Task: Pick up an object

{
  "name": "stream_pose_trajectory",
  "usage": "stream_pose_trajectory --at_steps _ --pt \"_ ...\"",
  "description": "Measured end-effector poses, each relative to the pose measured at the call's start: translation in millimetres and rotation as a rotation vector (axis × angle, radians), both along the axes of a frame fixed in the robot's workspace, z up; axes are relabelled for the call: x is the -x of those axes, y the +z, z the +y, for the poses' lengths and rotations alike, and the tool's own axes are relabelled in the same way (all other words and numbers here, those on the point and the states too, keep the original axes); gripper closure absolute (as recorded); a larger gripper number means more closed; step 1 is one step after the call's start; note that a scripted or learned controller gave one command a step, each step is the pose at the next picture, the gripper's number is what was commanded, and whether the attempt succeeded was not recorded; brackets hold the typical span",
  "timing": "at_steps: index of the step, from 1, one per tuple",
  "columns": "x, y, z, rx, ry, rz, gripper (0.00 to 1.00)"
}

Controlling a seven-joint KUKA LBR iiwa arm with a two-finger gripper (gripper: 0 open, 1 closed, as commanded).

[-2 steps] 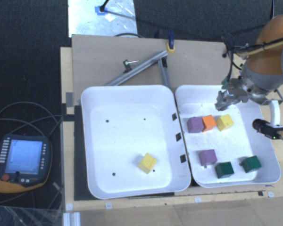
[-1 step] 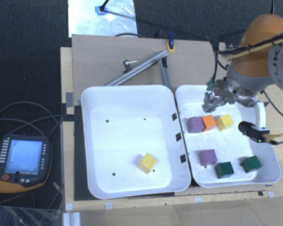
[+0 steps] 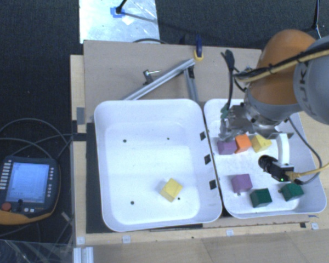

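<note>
Gripper (image 3: 228, 131) lowered into the right bin (image 3: 312, 201), grasp not yet shown.
We judge the pick unfinished: no block is lifted; fingers' state we cannot tell; the purple block (image 3: 227, 146) lies just beneath it, beside the orange block (image 3: 243, 142).

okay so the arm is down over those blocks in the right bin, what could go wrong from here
The gripper is down among a tight cluster: a purple block, an orange block and a yellow block sit touching or nearly so. It may nudge neighbours or catch two at once. The cluster also lies near the right bin wall, so a block could jam there.
</note>
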State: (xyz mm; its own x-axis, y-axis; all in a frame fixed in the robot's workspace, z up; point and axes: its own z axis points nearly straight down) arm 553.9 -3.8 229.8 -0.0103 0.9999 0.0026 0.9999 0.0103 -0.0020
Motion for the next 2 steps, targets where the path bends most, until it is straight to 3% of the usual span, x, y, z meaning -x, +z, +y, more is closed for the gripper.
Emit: stream_pose_trajectory --at_steps 1,2 --pt "7 -1 49 0.000 0.001 -0.002 1.00" --pt "36 -7 90 0.000 0.000 0.000 1.00"
